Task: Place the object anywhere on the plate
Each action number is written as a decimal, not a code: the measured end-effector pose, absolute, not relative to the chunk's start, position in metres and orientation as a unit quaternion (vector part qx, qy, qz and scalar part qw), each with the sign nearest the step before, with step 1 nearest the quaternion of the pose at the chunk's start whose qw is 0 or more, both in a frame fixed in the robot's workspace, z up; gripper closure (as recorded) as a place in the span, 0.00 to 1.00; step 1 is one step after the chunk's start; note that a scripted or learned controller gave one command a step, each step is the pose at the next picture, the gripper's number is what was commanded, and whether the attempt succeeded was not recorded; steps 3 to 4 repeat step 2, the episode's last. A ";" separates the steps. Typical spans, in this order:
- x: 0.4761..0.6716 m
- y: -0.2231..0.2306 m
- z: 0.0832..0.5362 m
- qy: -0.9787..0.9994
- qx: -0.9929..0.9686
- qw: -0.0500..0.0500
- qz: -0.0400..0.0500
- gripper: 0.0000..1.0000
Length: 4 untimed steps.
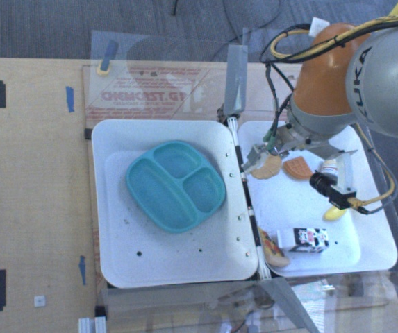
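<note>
Gripper (pixel 262 151) sits low at the right bin's (pixel 376 252) far-left corner, touching a tan cookie-shaped piece (pixel 266 167); can't tell its state. Piece looks light, stiff, flat, so pinch across its edges. Blue plate (pixel 176 184) sits mid left bin (pixel 112 255), three shallow compartments, plenty of room; divider wall between bins needs clearing.

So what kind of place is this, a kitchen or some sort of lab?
Most likely a robotics lab: a robot arm reaches over two white bins, with tape markers on the wooden bench.
</note>
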State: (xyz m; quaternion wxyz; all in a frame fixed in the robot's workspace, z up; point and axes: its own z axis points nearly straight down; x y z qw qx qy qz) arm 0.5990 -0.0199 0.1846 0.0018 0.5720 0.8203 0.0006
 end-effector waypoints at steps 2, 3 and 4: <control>0.593 0.052 0.185 0.821 0.571 0.000 0.000 0.00; 0.593 0.052 0.185 0.821 0.571 0.000 0.000 0.00; 0.593 0.052 0.185 0.821 0.571 0.000 0.000 0.00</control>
